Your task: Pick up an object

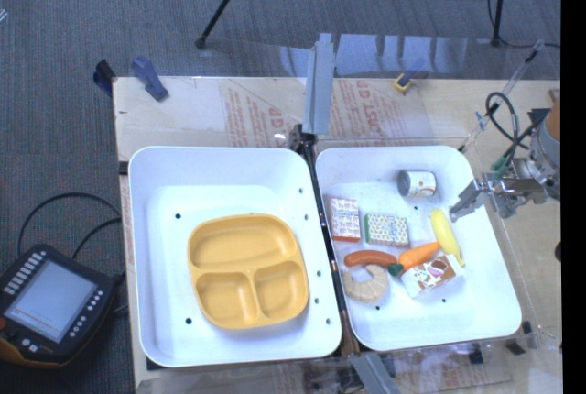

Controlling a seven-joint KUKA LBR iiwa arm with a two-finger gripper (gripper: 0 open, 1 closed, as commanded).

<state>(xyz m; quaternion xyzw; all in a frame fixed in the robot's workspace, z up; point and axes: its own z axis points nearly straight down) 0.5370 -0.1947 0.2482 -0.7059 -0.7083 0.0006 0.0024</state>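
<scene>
Beside the carrot [417,255], slim yellow banana [445,235]

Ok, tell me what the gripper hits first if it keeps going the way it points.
Probably the banana. The gripper points leftward and down from the right bin's right edge, just above the banana's upper end. Height is hard to judge from above, so it might pass over it.

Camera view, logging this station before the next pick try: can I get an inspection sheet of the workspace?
Surface: bench bearing left bin and right bin.
Job's things: in right bin, banana, carrot, sausage, bagel, can, small carton, two flat packets.
Clutter: yellow divided plate in left bin.
Grippers: gripper over right bin's right rim; nothing seen held.
Cables: black cable by arm.
Surroundings: teach pendant, carpet.
</scene>
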